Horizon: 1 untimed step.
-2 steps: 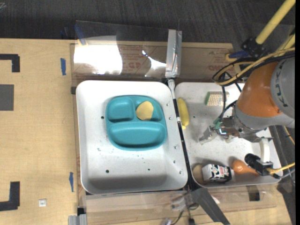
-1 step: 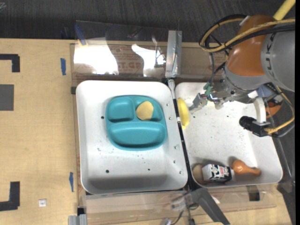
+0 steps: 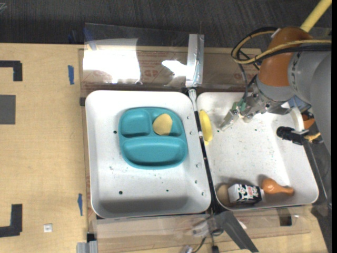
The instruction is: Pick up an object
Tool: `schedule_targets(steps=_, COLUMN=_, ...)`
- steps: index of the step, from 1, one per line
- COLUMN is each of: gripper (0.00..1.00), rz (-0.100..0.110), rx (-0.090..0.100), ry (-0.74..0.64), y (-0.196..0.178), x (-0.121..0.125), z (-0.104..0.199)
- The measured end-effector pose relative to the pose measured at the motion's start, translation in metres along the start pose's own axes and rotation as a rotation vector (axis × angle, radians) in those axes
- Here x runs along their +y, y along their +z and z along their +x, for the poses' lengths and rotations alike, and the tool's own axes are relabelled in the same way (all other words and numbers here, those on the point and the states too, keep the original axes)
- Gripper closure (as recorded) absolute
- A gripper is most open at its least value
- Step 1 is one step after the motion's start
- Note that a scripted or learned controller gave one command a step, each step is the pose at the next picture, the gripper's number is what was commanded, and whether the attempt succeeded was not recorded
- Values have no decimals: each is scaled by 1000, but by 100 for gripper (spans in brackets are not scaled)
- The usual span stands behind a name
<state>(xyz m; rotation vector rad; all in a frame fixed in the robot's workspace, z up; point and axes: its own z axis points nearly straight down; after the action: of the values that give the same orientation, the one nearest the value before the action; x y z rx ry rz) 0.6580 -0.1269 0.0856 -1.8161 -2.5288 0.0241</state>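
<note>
Overhead, the gripper (image 3: pixel 231 117) hangs in the right bin (image 3: pixel 247 157), its fingers seemingly open and empty; two bins, one teal tray (image 3: pixel 152 149), one bottle (image 3: pixel 246 193).

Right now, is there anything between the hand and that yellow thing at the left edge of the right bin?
Nothing visible stands between them. The hand hangs over the upper left of the right bin, and the yellow banana-like object lies just to its left against the bin's left wall, with bare bin floor between. The bottle and orange gourd-shaped object lie at the bin's near edge.
</note>
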Motion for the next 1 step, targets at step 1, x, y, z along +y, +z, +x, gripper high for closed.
schedule_targets(steps=1, gripper=0, rz=0, rx=0, ry=0, y=0, x=0, z=0)
